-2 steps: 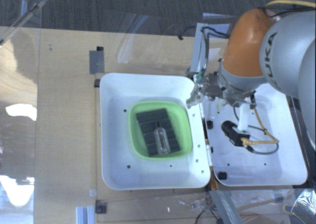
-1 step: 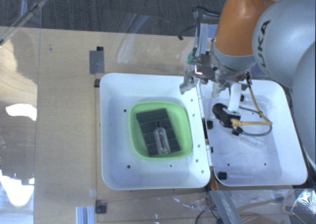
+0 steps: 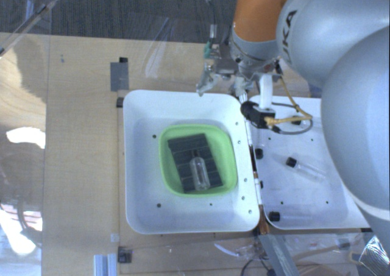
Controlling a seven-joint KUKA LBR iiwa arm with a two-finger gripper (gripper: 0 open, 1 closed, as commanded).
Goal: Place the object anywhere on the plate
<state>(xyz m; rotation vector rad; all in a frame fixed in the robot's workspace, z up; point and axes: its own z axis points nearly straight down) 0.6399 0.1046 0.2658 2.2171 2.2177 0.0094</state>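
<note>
A square green plate [image 3: 167, 147] sits in the middle of the left white bin [image 3: 140, 208]. On the plate lies a dark grey ridged block [image 3: 186, 150], and a small clear vial [image 3: 200, 173] lies on top of the block. My gripper [image 3: 220, 81] hangs above the far rim of the left bin, near its right corner and behind the plate, apart from everything on it. Nothing shows in its grasp.
The right white bin [image 3: 317, 208] holds a clear tube with a black cap [image 3: 303, 167] and a small black piece [image 3: 274, 215] near its front left corner. The arm's large grey body covers the right side. Bare wooden bench [image 3: 73, 147] lies to the left.
</note>
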